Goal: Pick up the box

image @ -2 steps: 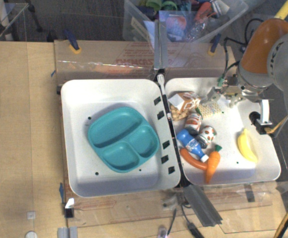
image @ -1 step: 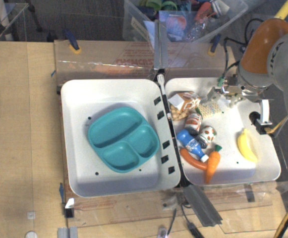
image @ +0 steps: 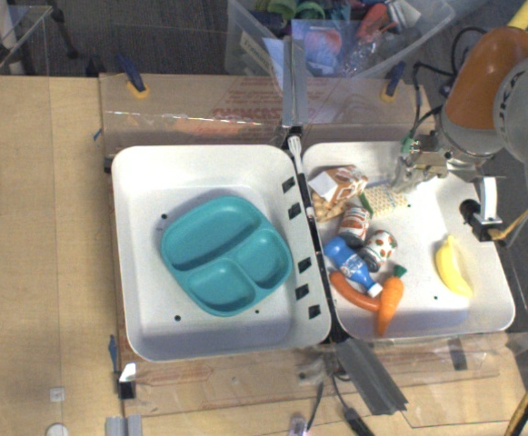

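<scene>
The box [image: 334,192], printed in brown and white, lies tilted in the right bin's back left corner, against the divider. My gripper [image: 411,171] hangs low over the back of the right bin [image: 482,312], to the right of the box and apart from it. A small speckled flat piece [image: 388,200] lies just below and left of the gripper. The orange band [image: 482,80] of the arm is above it at the right.
The right bin also holds a can [image: 356,224], a blue bottle [image: 354,267], a carrot [image: 388,303], a red item [image: 353,293] and a banana [image: 452,266]. A teal divided plate [image: 224,254] lies in the left bin [image: 141,180]. A clear tub of toys [image: 336,7] stands behind.
</scene>
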{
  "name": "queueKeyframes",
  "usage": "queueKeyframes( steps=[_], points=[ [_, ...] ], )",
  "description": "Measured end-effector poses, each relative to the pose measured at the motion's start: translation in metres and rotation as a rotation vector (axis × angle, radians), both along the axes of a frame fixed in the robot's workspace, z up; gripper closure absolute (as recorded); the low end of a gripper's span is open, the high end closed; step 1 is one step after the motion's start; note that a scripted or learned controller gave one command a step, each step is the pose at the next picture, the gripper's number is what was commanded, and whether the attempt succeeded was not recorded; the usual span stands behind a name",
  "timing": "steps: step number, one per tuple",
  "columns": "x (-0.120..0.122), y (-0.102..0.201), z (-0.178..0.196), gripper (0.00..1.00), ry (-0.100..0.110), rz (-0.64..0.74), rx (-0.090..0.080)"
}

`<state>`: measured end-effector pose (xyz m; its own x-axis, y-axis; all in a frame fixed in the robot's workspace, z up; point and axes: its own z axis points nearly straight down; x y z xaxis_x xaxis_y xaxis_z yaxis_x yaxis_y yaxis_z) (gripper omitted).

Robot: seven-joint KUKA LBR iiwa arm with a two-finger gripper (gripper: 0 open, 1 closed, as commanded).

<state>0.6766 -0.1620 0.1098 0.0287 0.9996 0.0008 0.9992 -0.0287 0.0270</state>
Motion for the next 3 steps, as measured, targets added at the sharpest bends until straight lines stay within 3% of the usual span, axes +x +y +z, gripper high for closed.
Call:
queueKeyframes(
  steps=[1, 3],
  points=[
    [0.000, 0.000, -0.001, 0.00, 0.002, 0.000, 0.000],
    [-0.003, 0.001, -0.012, 0.00, 0.004, -0.003, -0.004]
  ],
)
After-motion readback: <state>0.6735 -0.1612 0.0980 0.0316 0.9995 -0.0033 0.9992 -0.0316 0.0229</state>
